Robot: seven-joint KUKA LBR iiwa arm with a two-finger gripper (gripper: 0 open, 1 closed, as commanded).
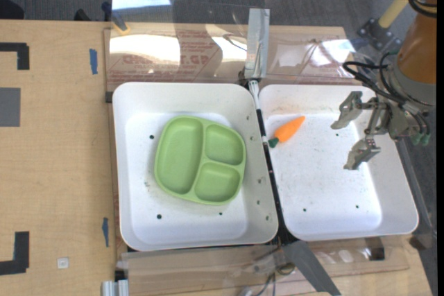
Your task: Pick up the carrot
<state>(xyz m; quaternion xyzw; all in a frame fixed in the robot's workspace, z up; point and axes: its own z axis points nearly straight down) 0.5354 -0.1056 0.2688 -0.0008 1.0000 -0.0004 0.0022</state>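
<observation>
Two white bins side by side on the bench. Left bin [132, 170] holds a green divided plate [200, 160], three compartments, sitting roughly centre. Right bin [395, 208] holds the carrot [287, 129]: orange, green stub end pointing toward the divider wall, lying at a slant in the bin's upper-left corner, near the left wall. Gripper [355, 134] hangs over the right side of the right bin, fingers [347, 111] spread apart, nothing between them. Carrot and gripper are well apart. Bin floor around them is speckled with dark flecks.
</observation>
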